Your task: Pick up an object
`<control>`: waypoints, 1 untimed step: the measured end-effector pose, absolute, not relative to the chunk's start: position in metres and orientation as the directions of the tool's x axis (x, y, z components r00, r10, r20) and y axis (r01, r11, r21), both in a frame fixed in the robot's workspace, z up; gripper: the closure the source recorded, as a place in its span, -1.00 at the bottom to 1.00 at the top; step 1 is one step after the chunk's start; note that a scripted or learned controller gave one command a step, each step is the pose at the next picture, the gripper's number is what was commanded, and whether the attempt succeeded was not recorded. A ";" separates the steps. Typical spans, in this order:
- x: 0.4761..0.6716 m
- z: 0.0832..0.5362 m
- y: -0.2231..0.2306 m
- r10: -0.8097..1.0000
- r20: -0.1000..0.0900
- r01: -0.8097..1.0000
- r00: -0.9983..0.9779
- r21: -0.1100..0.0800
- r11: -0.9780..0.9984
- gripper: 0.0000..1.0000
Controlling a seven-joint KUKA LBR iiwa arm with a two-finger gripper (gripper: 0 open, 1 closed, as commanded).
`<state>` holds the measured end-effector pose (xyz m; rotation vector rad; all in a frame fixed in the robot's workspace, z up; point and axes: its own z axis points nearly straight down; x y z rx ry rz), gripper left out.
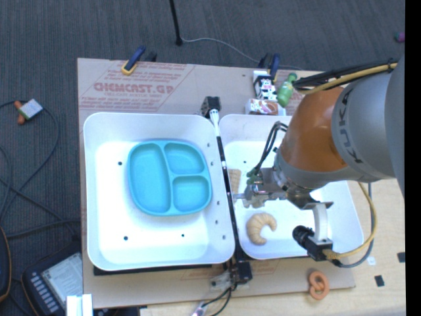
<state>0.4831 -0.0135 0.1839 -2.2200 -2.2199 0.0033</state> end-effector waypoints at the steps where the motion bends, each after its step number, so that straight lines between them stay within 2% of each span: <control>1: 0.483 0.184 -0.028 1.000 0.000 1.000 0.000 -0.002 0.000 1.00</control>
